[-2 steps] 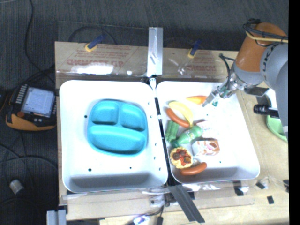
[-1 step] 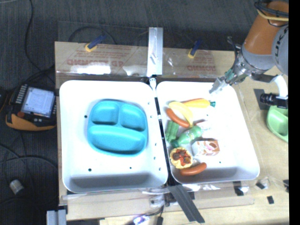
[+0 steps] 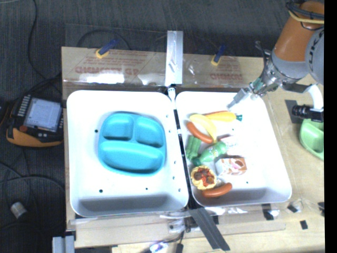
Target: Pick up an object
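Observation:
The right bin [image 3: 274, 157] holds several toy foods. An orange carrot [image 3: 220, 116] lies at the back, with a yellow banana [image 3: 203, 123] and a red sausage [image 3: 198, 133] beside it. Below these sit a green cucumber [image 3: 192, 147], a green leafy piece [image 3: 214, 152], a white and red packet [image 3: 232, 166], a small round pizza piece [image 3: 203, 176] and another red sausage [image 3: 216, 190]. My gripper [image 3: 238, 99] hangs over the bin's far right part, pointing down-left, just above and right of the carrot's tip. Nothing shows in its grasp.
The left bin [image 3: 84, 183] holds a blue divided tray [image 3: 131, 141]. A metal divider post [image 3: 174, 57] stands behind the bins' shared wall. A green object [image 3: 313, 136] lies on the bench to the right. A handheld device [image 3: 37, 119] lies on the floor at left.

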`<state>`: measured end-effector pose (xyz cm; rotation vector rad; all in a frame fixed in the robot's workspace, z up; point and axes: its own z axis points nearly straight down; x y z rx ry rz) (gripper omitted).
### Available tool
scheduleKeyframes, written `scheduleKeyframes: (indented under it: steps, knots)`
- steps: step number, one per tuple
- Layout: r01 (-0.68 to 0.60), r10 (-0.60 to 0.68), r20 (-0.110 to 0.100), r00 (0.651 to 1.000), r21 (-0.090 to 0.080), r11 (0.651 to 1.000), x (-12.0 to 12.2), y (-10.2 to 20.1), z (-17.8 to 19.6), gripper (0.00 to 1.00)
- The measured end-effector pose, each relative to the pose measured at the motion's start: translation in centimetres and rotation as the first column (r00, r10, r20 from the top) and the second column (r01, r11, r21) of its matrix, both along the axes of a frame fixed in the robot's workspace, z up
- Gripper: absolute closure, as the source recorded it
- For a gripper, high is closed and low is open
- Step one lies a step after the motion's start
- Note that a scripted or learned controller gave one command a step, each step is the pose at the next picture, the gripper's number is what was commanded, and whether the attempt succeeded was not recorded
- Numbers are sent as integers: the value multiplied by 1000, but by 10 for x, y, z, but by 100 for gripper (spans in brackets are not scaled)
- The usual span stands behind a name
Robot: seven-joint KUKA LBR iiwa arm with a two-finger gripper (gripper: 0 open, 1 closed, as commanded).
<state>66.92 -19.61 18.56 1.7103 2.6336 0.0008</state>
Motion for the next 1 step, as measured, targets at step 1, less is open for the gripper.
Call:
scheduleKeyframes:
  steps: [1]
  knots:
    - [-107, 107, 7, 994, -5, 994, -18, 37, -97, 0]
